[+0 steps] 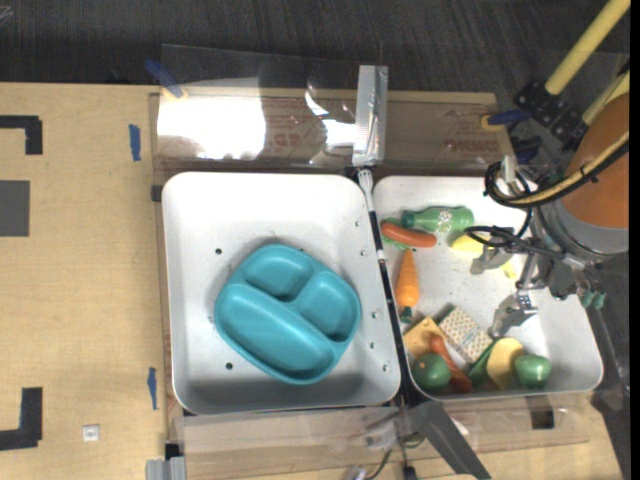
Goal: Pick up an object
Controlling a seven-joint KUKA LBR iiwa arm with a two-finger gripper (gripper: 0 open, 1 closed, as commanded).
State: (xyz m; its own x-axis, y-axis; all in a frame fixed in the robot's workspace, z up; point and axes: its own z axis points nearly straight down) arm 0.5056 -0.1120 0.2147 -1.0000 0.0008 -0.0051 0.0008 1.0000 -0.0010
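Nearest the camera, just below the gripper [515, 308], a yellow and green toy fruit [518, 362] lies against the right bin's [585, 343] front wall. The gripper hangs over that bin with its fingers slightly parted and nothing visible between them. Left of it lies a carrot [407, 280]; farther up-left, a green bottle [438, 218].

Two shallow white plastic bins side by side. Left bin [190, 218] holds a teal three-compartment plastic tray [288, 311], roughly centred. Right bin [585, 353] holds toy food: green plastic bottle [437, 218] at the back, orange toy carrot [407, 281] near the divider, green round toy fruit [533, 369] at the front right corner. Grey two-finger gripper [513, 313] over the right bin.
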